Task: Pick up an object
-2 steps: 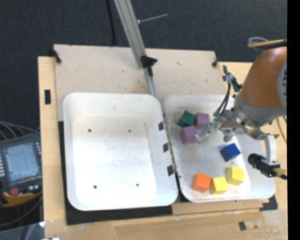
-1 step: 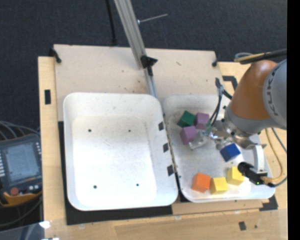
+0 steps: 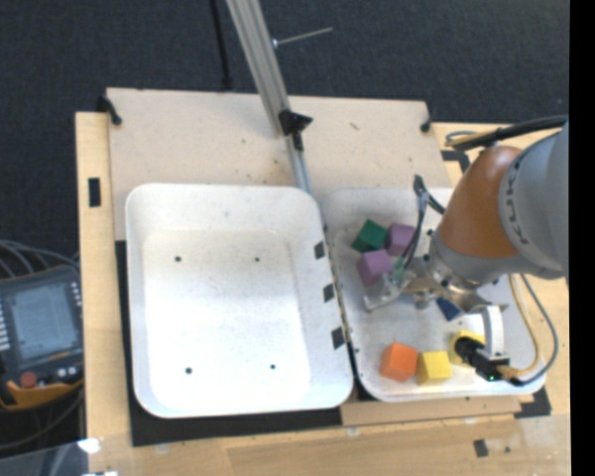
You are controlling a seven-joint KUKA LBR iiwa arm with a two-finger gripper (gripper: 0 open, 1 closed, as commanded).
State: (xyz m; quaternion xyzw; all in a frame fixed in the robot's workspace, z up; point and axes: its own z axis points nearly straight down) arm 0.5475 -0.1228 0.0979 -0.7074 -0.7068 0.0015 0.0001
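My gripper (image 3: pixel 389 288) is low in the right bin (image 3: pixel 496 383), reaching in from the arm's orange band (image 3: pixel 476 216) at the right. It sits just below a purple cube (image 3: pixel 374 264). A green cube (image 3: pixel 370 236) and a second purple cube (image 3: pixel 402 238) lie behind that one. Near the bin's front edge are an orange cube (image 3: pixel 399 361) and a yellow cube (image 3: pixel 435 366). A small blue piece (image 3: pixel 446 308) shows under the wrist. I see nothing held.
The left bin (image 3: pixel 228 300) stands beside the right one, with a raised rim between them. A slanted metal post (image 3: pixel 263 58) rises behind the bins. A cable and a black-yellow fitting (image 3: pixel 471 350) hang by the wrist. A teach pendant (image 3: pixel 35 325) rests at the far left.
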